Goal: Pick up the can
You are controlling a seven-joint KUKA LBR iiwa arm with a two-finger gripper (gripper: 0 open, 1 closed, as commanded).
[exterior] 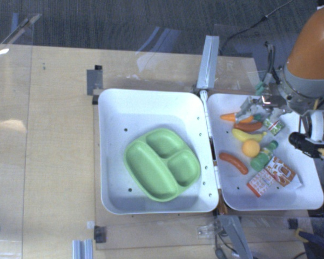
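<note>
The can (274,126) is small, with a green and white label. It lies tilted on its side in the right bin (313,198), near the far right part, just beside the yellow and red toy foods.

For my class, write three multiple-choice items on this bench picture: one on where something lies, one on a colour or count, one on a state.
1. Where does the green divided plate lie?
A. in the left bin
B. in the right bin
C. on the bench outside the bins

2. How many compartments does the plate have?
A. two
B. three
C. five

3. Where is the gripper?
A. over the left bin
B. over the right bin's far end
C. over the bare bench

Answers:
1 A: the plate sits in the left bin.
2 B: one long section and two smaller ones show.
3 B: it hangs above the toy food in the right bin.
</note>
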